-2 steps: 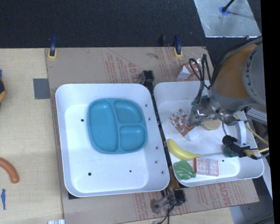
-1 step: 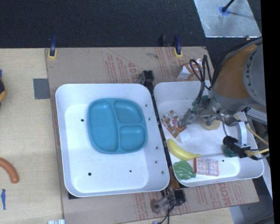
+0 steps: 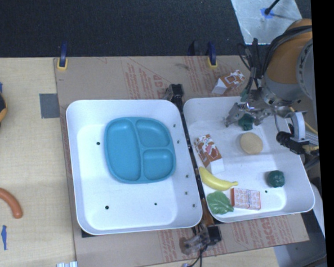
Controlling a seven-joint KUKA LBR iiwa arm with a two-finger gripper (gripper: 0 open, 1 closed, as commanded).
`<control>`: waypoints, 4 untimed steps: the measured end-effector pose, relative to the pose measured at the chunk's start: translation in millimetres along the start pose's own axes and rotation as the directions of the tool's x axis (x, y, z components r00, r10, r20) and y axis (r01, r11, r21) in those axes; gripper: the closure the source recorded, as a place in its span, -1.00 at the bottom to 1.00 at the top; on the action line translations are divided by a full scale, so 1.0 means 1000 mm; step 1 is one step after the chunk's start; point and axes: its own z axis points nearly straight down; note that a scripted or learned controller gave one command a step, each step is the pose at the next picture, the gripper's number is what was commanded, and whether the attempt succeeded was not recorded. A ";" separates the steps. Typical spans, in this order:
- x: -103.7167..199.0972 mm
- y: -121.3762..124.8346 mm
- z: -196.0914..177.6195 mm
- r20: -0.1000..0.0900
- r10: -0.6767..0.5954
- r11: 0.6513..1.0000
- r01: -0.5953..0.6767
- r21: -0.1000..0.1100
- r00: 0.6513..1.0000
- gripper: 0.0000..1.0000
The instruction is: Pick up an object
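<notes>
1. The claw point(image 3: 244, 115) hung low at the right bin's point(image 3: 290, 204) far edge, over a small dark-green object point(image 3: 246, 121), seemingly positioned for a grasp.
2. Its grip could not be told.
3. A tan round piece point(image 3: 251, 143) lay just beside.

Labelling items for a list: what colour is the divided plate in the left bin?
Light blue, seen plainly in the camera view: the divided plate.

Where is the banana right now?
The banana lies in the right-hand bin, near its left wall toward the front, just above the green leafy thing and below the red-and-white packet.
</notes>
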 end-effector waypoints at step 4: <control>0.051 0.014 -0.028 -0.001 -0.001 1.000 0.001 -0.001 1.000 1.00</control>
